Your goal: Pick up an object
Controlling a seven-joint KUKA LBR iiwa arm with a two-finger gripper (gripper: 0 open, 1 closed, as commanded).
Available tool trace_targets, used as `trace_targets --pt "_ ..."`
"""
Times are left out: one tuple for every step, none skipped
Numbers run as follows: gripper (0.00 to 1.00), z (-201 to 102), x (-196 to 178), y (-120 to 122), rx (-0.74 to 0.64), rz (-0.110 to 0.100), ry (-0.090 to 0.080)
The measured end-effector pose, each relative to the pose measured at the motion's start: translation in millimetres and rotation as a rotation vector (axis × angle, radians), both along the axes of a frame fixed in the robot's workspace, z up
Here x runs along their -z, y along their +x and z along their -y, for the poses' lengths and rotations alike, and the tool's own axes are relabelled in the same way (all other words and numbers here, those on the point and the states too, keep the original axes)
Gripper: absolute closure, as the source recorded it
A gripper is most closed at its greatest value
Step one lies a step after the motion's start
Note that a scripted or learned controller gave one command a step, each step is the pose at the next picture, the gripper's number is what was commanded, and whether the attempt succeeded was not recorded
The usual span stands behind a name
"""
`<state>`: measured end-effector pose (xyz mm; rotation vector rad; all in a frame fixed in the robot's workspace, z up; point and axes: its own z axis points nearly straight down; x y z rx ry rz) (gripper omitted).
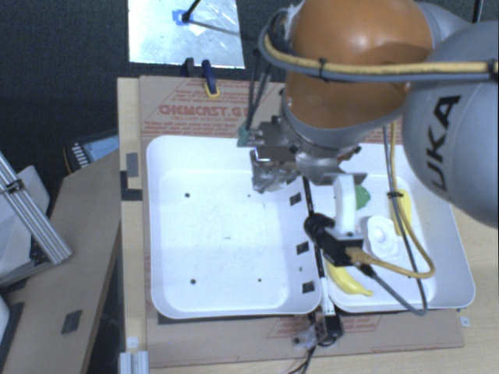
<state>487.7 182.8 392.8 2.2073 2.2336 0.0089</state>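
I see the claw [269,176] over the left bin [168,209]; its state I cannot tell. The banana [348,279] lies right of it, nearer the camera. The cardboard [199,109] reads "CHEMCAST".

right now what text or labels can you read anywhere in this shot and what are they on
"CHEMCAST G" in red on the brown cardboard sheet behind the bins; the print goes on after the G but is blurred.
"UKA" in dark letters on the grey arm, read sideways; the start of the word is cut off.
Faint red print on the cardboard's front edge is too blurred to read.
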Motion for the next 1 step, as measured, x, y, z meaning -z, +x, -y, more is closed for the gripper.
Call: trace_targets --pt "1.0 27.1 73.4 -1.7 0.014 -0.011 -0.006"
